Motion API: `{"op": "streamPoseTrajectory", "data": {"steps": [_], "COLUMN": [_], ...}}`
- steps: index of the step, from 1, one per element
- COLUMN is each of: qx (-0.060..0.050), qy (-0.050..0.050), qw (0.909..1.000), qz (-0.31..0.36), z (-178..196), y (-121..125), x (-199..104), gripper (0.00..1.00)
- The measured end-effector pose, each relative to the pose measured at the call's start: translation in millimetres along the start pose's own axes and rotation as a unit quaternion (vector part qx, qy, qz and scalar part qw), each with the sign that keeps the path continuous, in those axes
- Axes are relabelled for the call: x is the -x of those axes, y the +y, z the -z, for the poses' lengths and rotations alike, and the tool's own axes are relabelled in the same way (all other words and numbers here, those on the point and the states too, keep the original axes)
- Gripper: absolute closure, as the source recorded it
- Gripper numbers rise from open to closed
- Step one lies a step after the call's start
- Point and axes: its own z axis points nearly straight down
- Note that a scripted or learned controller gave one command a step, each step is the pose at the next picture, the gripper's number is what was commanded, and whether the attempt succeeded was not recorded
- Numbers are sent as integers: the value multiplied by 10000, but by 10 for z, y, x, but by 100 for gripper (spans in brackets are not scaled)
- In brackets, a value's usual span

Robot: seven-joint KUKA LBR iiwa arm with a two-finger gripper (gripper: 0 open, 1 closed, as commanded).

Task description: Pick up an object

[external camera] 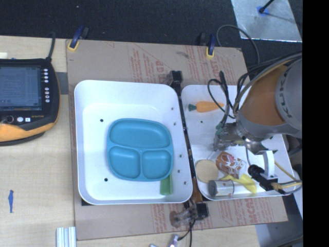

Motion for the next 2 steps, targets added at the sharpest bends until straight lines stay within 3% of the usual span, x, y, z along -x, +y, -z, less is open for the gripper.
{"op": "streamPoseTrajectory", "data": {"steps": [1, 2], "qx": [1, 22], "qy": [-1, 6], "qw": [10000, 10000], "qz": [-1, -16], "z": [0, -107], "y": [0, -530], "x": [0, 70], "gripper": [0, 0]}}
